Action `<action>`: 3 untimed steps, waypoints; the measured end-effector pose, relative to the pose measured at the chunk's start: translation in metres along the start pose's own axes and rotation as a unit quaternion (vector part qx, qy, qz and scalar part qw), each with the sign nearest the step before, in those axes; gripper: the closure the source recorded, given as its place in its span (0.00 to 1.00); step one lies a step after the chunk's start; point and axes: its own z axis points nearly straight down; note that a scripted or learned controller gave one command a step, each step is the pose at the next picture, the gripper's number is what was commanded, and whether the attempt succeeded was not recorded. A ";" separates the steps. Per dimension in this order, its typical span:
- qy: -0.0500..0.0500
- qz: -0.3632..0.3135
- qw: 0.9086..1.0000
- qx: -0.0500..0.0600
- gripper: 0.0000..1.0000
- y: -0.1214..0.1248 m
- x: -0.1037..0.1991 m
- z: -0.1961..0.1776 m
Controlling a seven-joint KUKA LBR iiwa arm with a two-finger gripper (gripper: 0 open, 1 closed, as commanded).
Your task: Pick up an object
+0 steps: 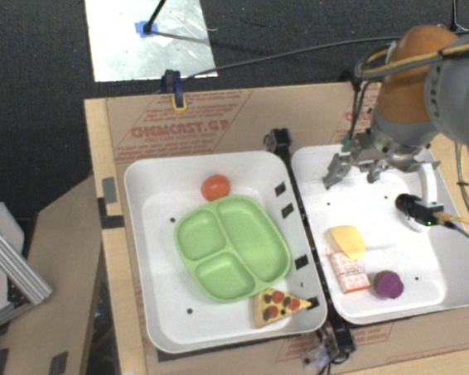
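My gripper hangs over the back part of the right bin, open, with nothing between its two spread fingers. In front of it in that bin lie a yellow block, a small red and white box and a purple lump. The yellow block is the nearest of these, a short way toward the bin's front. The left bin holds an orange-red ball, a green divided plate and a toy pizza slice.
A black divider runs between the two bins. The bins rest on a cardboard sheet. A shiny foil square lies beyond the bench at the back left.
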 end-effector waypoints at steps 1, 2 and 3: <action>0.000 0.000 1.000 0.000 0.00 0.001 0.001 0.051; 0.000 0.000 1.000 -0.002 1.00 0.002 0.000 0.038; 0.000 -0.001 1.000 -0.003 1.00 0.005 0.002 -0.006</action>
